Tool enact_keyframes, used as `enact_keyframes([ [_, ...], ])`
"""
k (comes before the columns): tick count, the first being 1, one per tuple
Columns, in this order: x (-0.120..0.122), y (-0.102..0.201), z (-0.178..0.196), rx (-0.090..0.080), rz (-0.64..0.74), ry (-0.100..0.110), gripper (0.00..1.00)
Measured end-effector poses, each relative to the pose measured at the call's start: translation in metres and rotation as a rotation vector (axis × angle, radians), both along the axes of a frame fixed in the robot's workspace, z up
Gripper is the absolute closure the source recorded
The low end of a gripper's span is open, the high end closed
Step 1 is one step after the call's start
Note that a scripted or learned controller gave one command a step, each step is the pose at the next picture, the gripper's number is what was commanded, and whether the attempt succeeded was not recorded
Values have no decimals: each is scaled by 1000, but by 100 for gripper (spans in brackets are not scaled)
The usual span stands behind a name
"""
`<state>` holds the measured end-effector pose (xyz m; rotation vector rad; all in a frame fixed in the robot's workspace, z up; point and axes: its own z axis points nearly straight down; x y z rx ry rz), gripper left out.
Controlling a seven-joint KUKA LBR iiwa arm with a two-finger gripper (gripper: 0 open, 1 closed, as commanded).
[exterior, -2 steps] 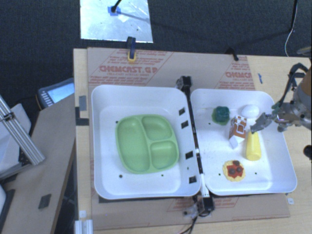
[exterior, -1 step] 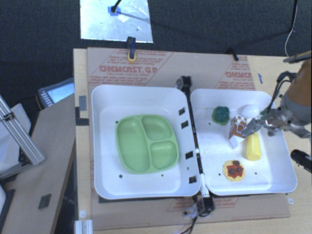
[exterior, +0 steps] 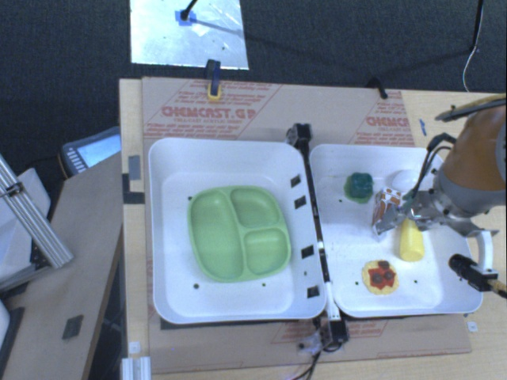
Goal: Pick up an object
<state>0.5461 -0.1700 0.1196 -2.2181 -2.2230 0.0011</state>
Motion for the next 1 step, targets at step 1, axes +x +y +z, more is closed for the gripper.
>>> enact_keyframes([
  [1, 2, -3, -21, -5, -3, -9, 0],
])
